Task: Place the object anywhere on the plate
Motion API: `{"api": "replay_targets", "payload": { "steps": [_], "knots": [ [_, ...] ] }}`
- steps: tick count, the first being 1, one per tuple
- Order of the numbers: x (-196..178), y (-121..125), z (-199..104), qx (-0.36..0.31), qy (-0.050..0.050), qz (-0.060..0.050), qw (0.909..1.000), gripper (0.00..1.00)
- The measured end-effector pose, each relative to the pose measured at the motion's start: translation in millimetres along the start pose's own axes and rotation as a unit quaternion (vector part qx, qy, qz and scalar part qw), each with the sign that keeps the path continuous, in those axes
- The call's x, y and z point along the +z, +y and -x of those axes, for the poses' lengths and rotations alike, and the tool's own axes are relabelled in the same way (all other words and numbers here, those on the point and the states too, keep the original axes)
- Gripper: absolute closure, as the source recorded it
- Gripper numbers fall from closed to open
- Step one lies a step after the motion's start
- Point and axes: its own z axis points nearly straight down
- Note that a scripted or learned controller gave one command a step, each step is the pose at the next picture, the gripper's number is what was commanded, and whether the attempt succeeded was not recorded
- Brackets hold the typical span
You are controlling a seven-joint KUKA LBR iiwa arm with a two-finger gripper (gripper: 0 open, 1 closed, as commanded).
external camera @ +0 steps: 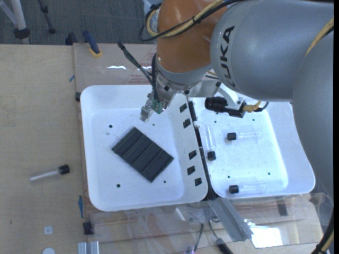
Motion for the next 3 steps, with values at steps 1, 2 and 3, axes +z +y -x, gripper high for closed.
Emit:
{"api": "replay_targets", "payload": {
  "steps": [1, 2, 3],
  "knots": [
    [-76.3, 61.9, 15.6, -0.188, -0.003, 0.003, 0.9822, 1.00],
    [-154.8, 58.2, 12.0, 0.237, -0.002, 0.003, 0.9716, 1.00],
    [-55.6, 50.4, 25.3, 0.490, 0.000, -0.002, 0.8719, 1.00]
  ]
}}
